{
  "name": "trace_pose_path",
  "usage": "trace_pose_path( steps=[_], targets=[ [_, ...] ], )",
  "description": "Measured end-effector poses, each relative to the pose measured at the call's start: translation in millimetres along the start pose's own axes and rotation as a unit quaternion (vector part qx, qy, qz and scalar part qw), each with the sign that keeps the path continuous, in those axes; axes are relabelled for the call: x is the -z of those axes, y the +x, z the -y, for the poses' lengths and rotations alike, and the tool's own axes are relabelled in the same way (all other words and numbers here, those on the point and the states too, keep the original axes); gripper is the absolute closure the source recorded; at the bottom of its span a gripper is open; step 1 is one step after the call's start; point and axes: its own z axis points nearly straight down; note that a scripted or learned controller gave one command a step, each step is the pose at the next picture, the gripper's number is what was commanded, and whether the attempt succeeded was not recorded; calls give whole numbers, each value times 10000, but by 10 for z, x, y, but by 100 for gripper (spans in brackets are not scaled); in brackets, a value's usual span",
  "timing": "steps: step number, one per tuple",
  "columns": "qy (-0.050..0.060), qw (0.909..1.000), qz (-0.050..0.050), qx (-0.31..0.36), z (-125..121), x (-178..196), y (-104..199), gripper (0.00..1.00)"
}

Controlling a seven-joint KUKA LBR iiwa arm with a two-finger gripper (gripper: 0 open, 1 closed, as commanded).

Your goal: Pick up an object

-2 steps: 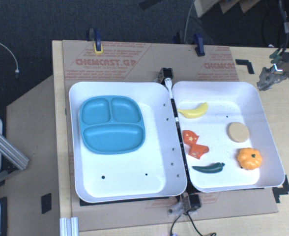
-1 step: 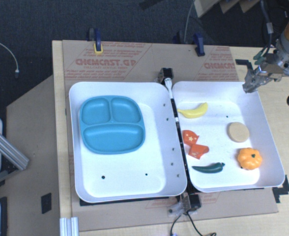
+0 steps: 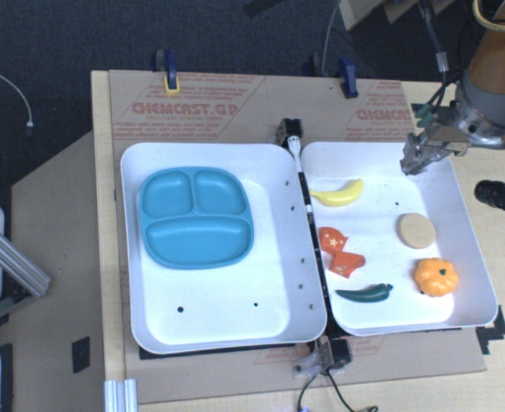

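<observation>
Nothing lifted yet, and we are hovering over the right bin's far corner.

We are looking at five candidates lying in the right bin [image 3: 467, 230]: a yellow banana [image 3: 338, 193] nearest our gripper [image 3: 414, 163], a tan disc [image 3: 416, 231], an orange pumpkin [image 3: 435, 276], a green pepper [image 3: 364, 293] and red pieces [image 3: 340, 252]. All are resting on the bin floor, apart from the gripper. Whether the fingers are open or closed, we cannot tell. The left bin [image 3: 270, 307] is carrying a blue divided plate [image 3: 197, 217]. By our reckoning the pick is barely starting: choosing, descending, closing and lifting are all remaining.
</observation>
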Motion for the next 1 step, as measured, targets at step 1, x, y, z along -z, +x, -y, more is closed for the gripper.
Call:
trace_pose_path(
  steps=[1],
  targets=[
    [0, 10000, -1, 3, 84, 14, 477, 100]
  ],
)
